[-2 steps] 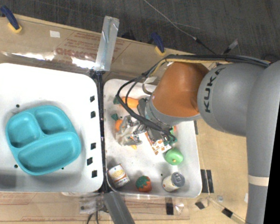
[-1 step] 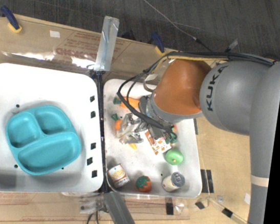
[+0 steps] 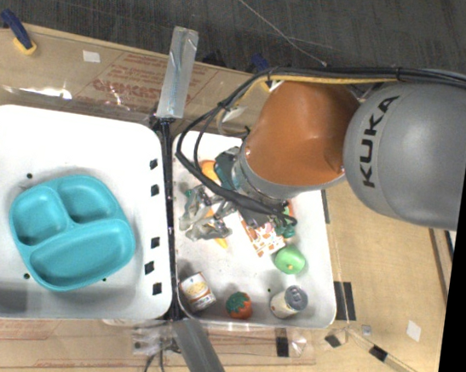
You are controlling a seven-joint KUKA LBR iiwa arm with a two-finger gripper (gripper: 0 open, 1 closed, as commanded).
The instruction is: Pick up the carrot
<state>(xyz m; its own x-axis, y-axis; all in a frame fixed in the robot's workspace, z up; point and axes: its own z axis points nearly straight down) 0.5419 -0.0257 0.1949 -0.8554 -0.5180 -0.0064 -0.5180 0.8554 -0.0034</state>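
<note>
The pincer point(image 3: 205, 213) hangs low in the upper left part of the right bin point(image 3: 324, 271), near the frame's centre, below the arm's orange band point(image 3: 296, 134). Its metal parts are tangled in cables and clutter, so I cannot tell how it stands. The carrot point(image 3: 208, 170) lies just above the pincer, at the bin's upper left, half hidden by the wrist. A green apple point(image 3: 290, 259) sits lower right. The left bin point(image 3: 6, 149) carries a teal divided plate point(image 3: 72, 231).

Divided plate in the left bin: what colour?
Turquoise; the divided plate shows plainly in the camera view.
</note>
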